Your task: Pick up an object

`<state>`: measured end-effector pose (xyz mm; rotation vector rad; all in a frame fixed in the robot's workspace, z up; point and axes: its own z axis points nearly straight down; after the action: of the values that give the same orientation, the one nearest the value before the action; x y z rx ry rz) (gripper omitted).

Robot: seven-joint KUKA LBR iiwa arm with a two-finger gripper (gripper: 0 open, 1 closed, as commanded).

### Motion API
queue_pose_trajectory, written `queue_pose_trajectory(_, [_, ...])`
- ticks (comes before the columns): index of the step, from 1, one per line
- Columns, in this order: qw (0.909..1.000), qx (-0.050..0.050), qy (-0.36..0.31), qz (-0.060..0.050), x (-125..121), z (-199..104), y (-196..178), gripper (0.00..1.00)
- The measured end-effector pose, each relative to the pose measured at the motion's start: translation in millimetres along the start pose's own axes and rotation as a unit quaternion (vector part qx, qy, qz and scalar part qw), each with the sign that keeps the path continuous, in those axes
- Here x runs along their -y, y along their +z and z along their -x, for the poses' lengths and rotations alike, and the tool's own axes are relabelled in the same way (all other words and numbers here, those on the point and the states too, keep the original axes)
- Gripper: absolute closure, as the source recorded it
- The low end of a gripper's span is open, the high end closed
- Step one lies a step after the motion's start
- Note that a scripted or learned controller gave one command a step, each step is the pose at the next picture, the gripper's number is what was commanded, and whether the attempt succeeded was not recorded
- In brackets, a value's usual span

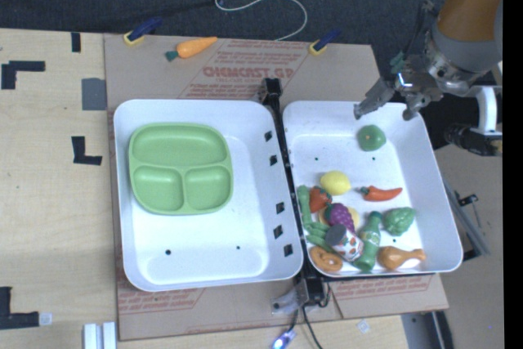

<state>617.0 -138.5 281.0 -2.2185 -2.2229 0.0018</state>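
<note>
My gripper point(384, 105) hangs over the far edge of the right bin point(425, 151), its two dark fingers spread apart with nothing between them. Just below it a green round toy point(372, 137) lies alone on the bin floor. Nearer the front of that bin is a pile of toy food: a yellow lemon point(335, 181), a red chili pepper point(382, 193), a purple piece point(340, 216), a green leafy piece point(399, 220), a green bottle point(369, 239) and an orange-brown piece point(400, 258).
The left bin point(245, 249) holds a green divided plate point(180, 167). A toy carrot point(191, 49) lies on the cardboard behind the bins, near a white cable point(261, 4). Black clips run down the rim between the two bins.
</note>
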Motion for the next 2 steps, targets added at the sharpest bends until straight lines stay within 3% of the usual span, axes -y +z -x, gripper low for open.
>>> queue_pose_trajectory(1, [1.0000, 0.001, 0.002, -0.002, -11.4, 53.6, 205.4, 0.00])
queue_pose_trajectory(2, [0.9996, -0.001, 0.005, -0.029, -40.5, 26.0, 201.1, 0.00])
